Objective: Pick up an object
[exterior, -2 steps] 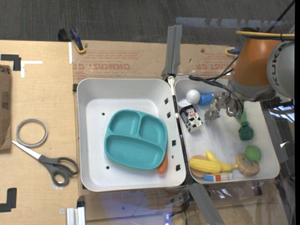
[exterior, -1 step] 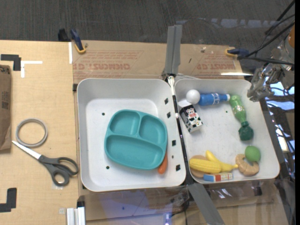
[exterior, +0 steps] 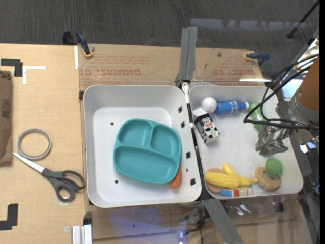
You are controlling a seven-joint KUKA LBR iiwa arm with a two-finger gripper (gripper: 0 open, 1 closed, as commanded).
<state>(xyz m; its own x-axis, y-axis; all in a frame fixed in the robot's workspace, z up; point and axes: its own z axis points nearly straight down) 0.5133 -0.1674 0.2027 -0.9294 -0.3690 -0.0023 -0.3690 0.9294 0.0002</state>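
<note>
Fingers [exterior: 271, 147] — grip state unreadable | green ball [exterior: 273, 166] just below — apart

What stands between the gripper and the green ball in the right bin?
Nothing visible does. The gripper hangs just above the green ball in the right bin, with bare bin floor between them. A tan toy touches the ball's near side.

Glossy teal plastic plate [exterior: 148, 151]; smooth white plastic bins [exterior: 96, 136].
</note>
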